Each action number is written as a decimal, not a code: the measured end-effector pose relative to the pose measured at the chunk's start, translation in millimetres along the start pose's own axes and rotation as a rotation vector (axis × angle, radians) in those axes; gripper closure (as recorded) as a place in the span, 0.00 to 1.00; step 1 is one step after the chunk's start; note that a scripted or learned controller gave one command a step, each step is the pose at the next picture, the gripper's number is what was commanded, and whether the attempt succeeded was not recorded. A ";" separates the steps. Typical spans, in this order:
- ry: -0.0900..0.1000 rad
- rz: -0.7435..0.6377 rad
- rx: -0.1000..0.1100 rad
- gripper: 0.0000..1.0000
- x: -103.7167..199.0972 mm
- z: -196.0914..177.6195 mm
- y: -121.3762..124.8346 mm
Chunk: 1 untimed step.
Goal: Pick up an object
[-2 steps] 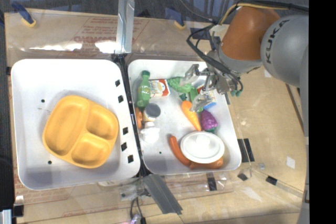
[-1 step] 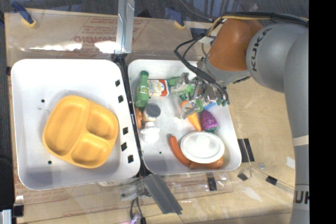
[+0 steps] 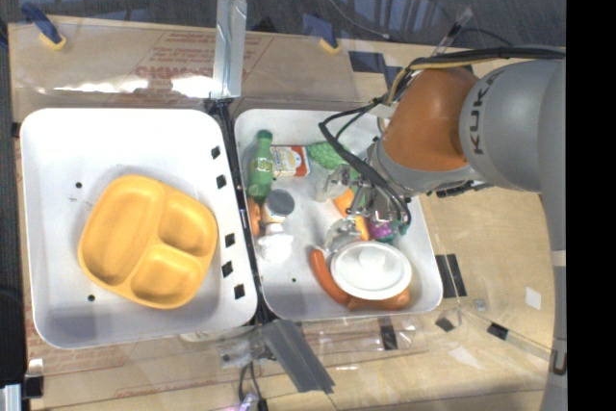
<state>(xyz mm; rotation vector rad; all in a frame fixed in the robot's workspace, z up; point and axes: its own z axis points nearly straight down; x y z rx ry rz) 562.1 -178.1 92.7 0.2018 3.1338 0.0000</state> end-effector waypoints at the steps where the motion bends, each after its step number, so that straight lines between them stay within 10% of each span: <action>1: -0.003 -0.006 0.000 1.00 -1.6 -11.0 1.2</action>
